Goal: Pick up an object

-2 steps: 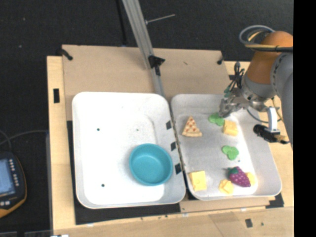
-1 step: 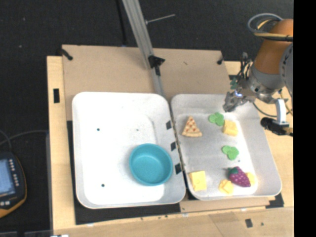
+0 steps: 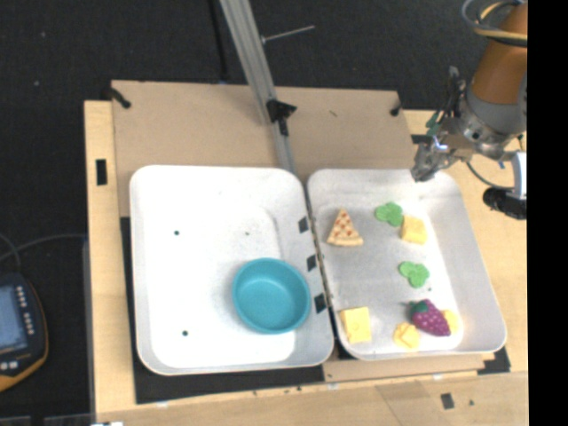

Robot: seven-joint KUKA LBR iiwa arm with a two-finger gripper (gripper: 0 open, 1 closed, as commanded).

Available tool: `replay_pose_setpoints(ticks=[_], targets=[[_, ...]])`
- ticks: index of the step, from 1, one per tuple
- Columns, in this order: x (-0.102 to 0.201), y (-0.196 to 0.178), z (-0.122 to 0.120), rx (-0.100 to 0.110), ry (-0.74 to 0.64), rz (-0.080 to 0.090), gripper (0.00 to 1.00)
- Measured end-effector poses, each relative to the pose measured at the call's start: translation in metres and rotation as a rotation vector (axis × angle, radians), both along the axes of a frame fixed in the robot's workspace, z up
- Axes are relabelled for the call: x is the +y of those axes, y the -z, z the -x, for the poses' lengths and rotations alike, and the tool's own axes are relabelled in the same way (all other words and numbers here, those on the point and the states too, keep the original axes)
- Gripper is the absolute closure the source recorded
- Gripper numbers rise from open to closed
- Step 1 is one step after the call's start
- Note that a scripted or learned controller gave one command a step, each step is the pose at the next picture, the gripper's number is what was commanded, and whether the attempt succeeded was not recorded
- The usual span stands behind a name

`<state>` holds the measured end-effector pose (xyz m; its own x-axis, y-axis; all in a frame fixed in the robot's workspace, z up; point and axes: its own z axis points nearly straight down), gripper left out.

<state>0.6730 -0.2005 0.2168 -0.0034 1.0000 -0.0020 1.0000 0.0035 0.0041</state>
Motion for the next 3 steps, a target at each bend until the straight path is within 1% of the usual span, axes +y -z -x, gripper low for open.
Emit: replay_pose_setpoints(ticks=[1, 2, 3], targets=[[-0.002, -0.043, -0.001, -0.003, -0.002, 0.0, 1.0], [0.042, -0.036, 0.024, 0.004, -0.001, -0.001, 1.0], [0.093, -0.045, 0.037, 0.003, -0.003, -0.003, 1.0]])
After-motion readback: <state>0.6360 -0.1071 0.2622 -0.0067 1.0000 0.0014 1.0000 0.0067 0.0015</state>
